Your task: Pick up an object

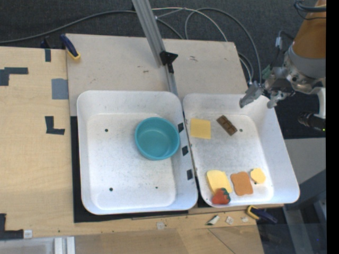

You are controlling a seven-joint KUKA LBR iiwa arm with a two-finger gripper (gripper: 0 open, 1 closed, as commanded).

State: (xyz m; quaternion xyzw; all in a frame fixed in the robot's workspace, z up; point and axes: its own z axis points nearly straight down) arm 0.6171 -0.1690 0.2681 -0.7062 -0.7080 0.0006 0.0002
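— What's on the counter (122,62)?
— Two white bins; the left bin (95,142) holds a teal bowl (157,137).
— The hand (258,97)?
— Open, empty, over the right bin's (275,142) far right corner; brown block (226,125) and yellow square (200,128) lie nearby.

Up and to the left of the gripper (258,95), a grey metal pole (151,25) slants across the bench (106,62). Pale cables (222,12) loop beyond the gripper. A blue-and-yellow clamp (70,46) lies far to its left, and a second clamp (259,214) sits well below it, at the bench's near edge.
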